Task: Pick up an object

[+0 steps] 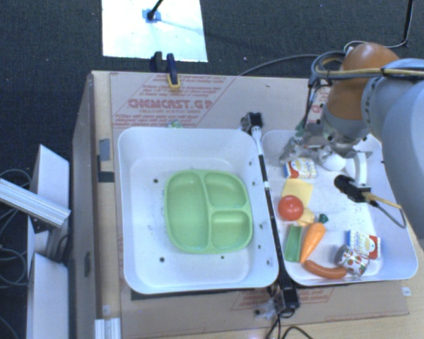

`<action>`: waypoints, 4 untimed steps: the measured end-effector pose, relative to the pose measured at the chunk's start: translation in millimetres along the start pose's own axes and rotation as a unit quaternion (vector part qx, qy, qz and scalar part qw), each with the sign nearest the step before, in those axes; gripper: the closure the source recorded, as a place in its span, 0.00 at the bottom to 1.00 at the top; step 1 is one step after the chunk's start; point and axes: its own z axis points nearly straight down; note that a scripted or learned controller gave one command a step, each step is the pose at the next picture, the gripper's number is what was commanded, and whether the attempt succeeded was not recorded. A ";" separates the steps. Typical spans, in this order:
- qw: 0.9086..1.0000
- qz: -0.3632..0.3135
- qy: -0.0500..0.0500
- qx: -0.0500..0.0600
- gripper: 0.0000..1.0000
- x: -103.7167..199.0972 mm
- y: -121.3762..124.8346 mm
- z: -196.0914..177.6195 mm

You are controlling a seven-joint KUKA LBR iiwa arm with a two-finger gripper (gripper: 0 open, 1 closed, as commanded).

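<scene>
Front row, right bin: 1 orange-red sausage lies along the near wall. 1 printed can lies just beside its right end, and 1 small red-and-white box touches the can on the far side.

Next row: 1 carrot lies tilted, tip toward the sausage. 1 green vegetable piece lies just to its left, near the wall shared by the 2 bins.

Middle of the right bin: 1 red tomato rests beside the shared wall. 1 yellow block touches the tomato on the far side.

Far part of the right bin: 1 small white carton with red print lies just beyond the yellow block. The gripper hangs directly over the carton's far edge. Whether it is released or clenched cannot be determined, and no object is seen in its grasp. All candidate objects rest on the bin floor.

Left bin: 1 green divided plate with 3 compartments lies flat at the centre.

Beyond the bins: 1 blue-and-yellow clamp grips the far edge of the bench.
</scene>
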 end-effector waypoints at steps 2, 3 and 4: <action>1.000 0.000 0.000 0.000 0.00 -3.8 0.1 -0.1; 1.000 -0.002 0.000 0.000 0.00 23.0 0.0 0.8; 1.000 -0.003 0.000 -0.001 1.00 22.7 0.9 -10.2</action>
